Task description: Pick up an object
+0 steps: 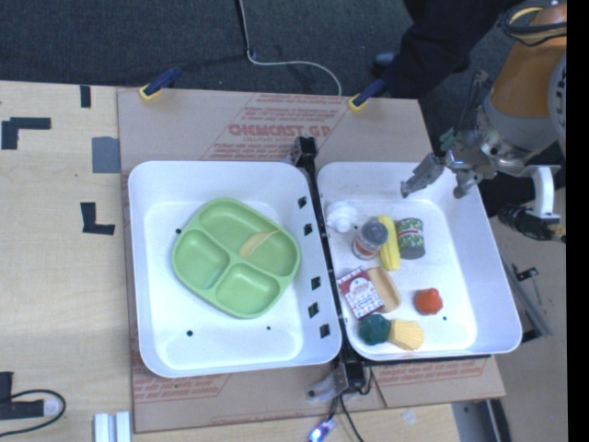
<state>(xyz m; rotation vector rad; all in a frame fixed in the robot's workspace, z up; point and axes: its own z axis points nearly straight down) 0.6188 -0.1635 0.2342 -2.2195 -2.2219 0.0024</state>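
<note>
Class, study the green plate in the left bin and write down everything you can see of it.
The green plate is pale green, looks like smooth plastic, and has rounded corners. Raised ridges split it into compartments. A small pale yellowish piece lies in the compartment nearest the other bin; what it is cannot be told. The plate lies flat, face up, turned at a slant, near the middle of the left bin, resting on its floor. Nothing else touches it.
</note>
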